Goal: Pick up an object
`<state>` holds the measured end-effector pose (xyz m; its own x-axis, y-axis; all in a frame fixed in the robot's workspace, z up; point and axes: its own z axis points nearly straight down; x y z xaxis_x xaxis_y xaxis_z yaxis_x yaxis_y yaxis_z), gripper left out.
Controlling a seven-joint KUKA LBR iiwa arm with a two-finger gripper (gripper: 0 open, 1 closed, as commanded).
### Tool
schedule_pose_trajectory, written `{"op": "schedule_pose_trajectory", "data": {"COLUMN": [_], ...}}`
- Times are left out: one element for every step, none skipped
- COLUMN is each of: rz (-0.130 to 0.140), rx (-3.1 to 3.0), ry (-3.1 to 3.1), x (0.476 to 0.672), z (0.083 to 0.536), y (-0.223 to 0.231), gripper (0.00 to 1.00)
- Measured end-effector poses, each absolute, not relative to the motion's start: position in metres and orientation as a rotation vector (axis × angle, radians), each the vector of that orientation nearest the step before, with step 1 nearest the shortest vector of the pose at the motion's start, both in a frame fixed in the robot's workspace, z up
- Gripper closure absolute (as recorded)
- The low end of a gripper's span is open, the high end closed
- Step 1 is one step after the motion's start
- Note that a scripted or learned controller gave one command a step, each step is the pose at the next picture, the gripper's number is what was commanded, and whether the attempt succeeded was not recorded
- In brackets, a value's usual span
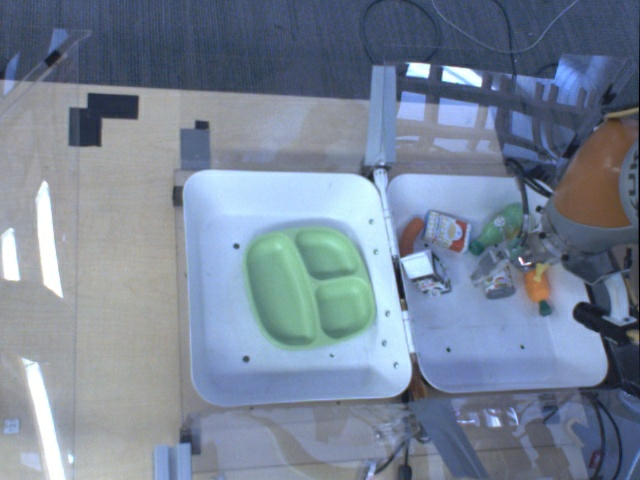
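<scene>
In the camera view, two shallow white bins sit side by side on the pale wooden counter [120, 298]. The left bin [215, 358], at the centre of the frame, holds a green divided plate [310, 286] with three compartments, lying flat near its middle. The right bin [500, 353] carries a loose cluster of small things across its upper half: a reddish-orange item [411, 235] close to the dividing wall, a white packet with a red label [446, 231] just right of it, a small white box [417, 265] below those, a green bottle [497, 230] lying tilted further right, and a small carrot-like toy [540, 288] near the right edge. The arm [598, 183] enters from the right of the frame, its orange band above the cluster. The gripper [497, 273] hangs low over the bin between the green bottle and the carrot-like toy, just right of the small white box. Whether its fingers are apart or together, or touch anything, cannot be told.
</scene>
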<state>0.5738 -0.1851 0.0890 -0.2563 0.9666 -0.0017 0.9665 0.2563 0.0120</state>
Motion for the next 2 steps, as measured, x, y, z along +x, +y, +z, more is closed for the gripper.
{"op": "schedule_pose_trajectory", "data": {"rz": [0.016,0.005], "rx": [1.904,2.085], "ry": [2.477,2.341], "x": [0.576,0.649], "z": [0.101,0.184], "y": [-0.186,-0.15], "gripper": [1.0,1.0]}}
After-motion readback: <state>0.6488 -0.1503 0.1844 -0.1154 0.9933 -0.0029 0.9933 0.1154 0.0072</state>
